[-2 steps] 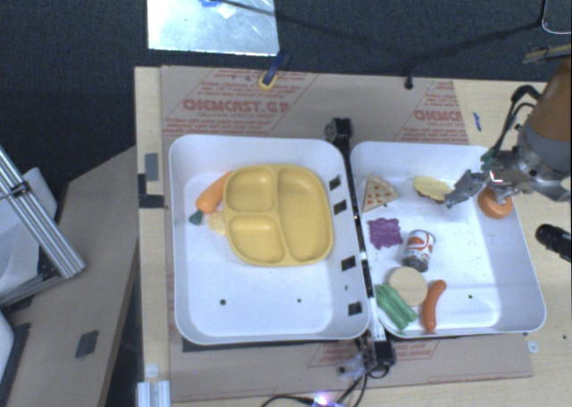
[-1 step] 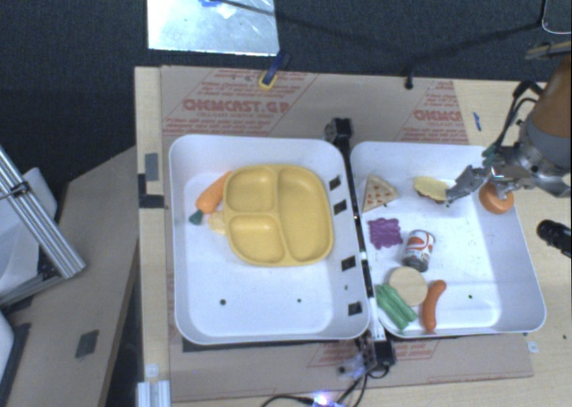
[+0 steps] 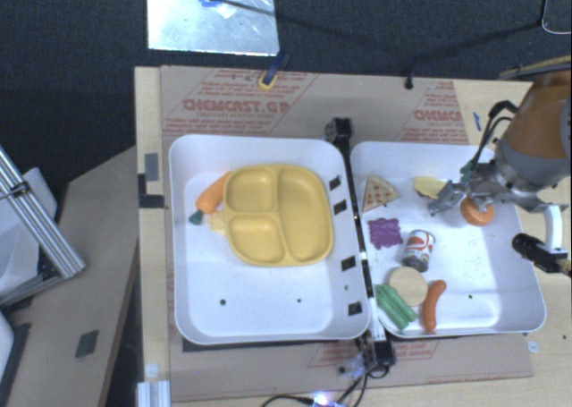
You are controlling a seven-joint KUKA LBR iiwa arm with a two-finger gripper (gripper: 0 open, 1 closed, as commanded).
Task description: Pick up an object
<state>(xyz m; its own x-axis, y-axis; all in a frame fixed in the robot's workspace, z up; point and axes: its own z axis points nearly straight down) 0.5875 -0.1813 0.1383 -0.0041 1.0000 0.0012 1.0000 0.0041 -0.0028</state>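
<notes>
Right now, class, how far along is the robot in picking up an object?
Done: the gripper has reached into the right bin, beside the yellow toy and orange piece. In hand: nothing visibly held. Left: grasp and lift; the can, sausage and carrot lie untouched.

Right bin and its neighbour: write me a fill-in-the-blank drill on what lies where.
1. The yellow divided tray lies in the ____ bin.
2. The carrot touches the tray's ____ edge.
3. The purple piece lies just below the ____ slice.
4. The tool hovers over the ____ bin, beside an orange piece.

Missing words: left; left; pizza; right
</notes>
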